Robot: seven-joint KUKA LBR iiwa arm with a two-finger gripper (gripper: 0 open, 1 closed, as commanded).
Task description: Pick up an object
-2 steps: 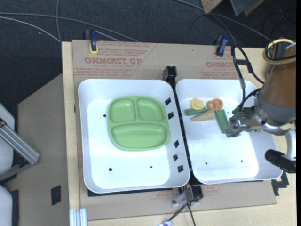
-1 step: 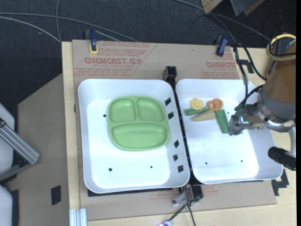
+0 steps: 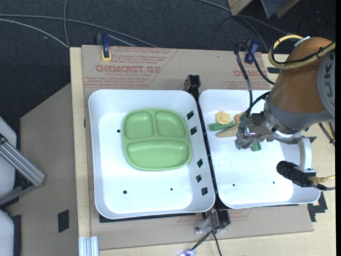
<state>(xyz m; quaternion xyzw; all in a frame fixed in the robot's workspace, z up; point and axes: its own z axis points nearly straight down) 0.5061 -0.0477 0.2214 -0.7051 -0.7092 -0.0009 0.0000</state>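
Two shallow white bins sit side by side on the bench, both smooth with rounded corners. The left bin (image 3: pixel 106 185) holds one pale green plate (image 3: pixel 156 138), matte plastic, rounded-square, divided into three compartments. In the right bin (image 3: pixel 256 188) I count a small cluster of objects (image 3: pixel 226 124) at its upper left: one yellowish lump, one green strip and one tan textured piece, touching each other. My gripper (image 3: pixel 247 137) hangs just right of that cluster, right of frame centre; whether it is apart or closed I cannot tell.
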